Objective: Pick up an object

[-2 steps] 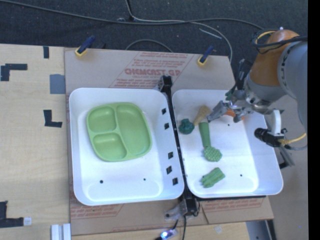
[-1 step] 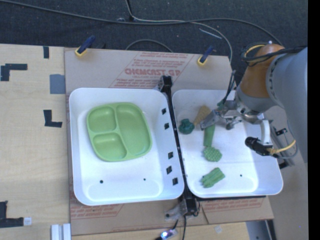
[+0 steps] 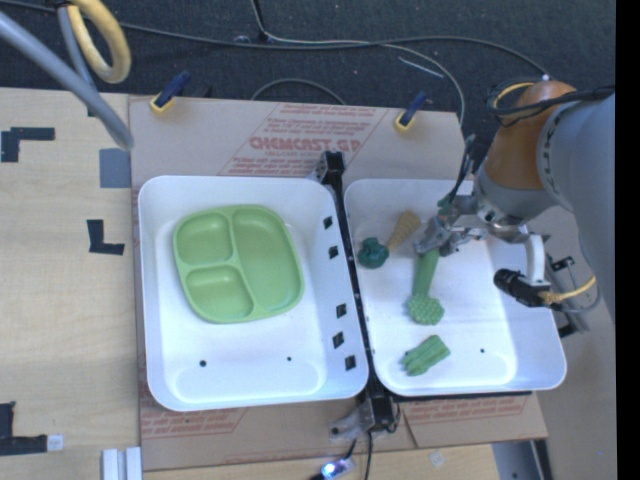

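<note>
In the camera view, the gripper [image 3: 441, 236] sits low in the right bin [image 3: 530, 363], at the upper end of a long green brush-like toy [image 3: 424, 288] whose handle runs down to a knobbly round head near the bin's middle. Whether it is spread or closed I cannot tell; dark hardware hides that end of the handle, so no grasp can be confirmed. Just beside the gripper to its left lies a tan cone-shaped piece [image 3: 404, 230], and further left a small dark-green round object [image 3: 373, 254] near the divider. A chunky green toy [image 3: 426, 355] rests lower in the same bin, apart from the rest. The left bin [image 3: 230, 378] bears a green sectioned plate [image 3: 238, 263].

The brush toy looks like light, stiff moulded plastic, probably smooth along the handle and so liable to pivot if pinched at one end. The narrow handle suits a two-finger grip across its width, better taken nearer the middle so the heavier head does not swing down
</note>
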